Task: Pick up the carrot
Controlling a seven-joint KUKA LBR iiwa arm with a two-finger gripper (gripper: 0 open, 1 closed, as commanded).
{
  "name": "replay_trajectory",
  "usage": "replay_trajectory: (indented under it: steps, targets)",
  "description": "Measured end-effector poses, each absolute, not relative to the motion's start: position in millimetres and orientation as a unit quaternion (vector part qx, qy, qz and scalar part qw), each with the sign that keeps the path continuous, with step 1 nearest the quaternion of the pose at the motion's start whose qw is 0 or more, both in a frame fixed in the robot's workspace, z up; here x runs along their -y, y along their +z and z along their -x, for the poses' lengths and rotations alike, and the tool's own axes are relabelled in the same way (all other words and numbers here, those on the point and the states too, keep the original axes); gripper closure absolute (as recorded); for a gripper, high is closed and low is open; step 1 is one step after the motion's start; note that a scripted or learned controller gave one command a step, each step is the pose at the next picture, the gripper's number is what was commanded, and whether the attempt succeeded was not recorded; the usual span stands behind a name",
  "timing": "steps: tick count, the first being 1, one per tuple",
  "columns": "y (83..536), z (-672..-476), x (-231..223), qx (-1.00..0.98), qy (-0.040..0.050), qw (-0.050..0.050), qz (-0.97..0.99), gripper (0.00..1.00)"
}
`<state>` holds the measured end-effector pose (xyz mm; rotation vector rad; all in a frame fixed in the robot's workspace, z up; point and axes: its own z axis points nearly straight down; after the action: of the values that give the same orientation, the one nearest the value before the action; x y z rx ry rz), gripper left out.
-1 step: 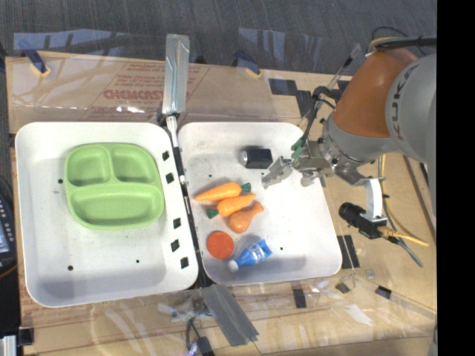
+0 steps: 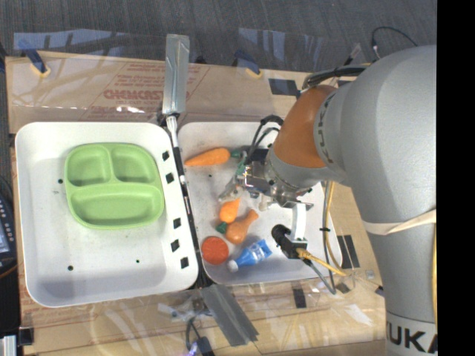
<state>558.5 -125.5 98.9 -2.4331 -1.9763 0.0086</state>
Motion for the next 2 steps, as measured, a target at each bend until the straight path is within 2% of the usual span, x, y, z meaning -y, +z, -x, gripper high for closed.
replay_trajectory:
  steps: [1, 2]
  targets:
    - [100.2, -559.3, 126.0, 0.630, 0.0018, 0.002, 0.776, 0.00]
    - [109.3, -558.9, 125.1, 0.632, 0.0029, 0.004, 0.775, 1.00]
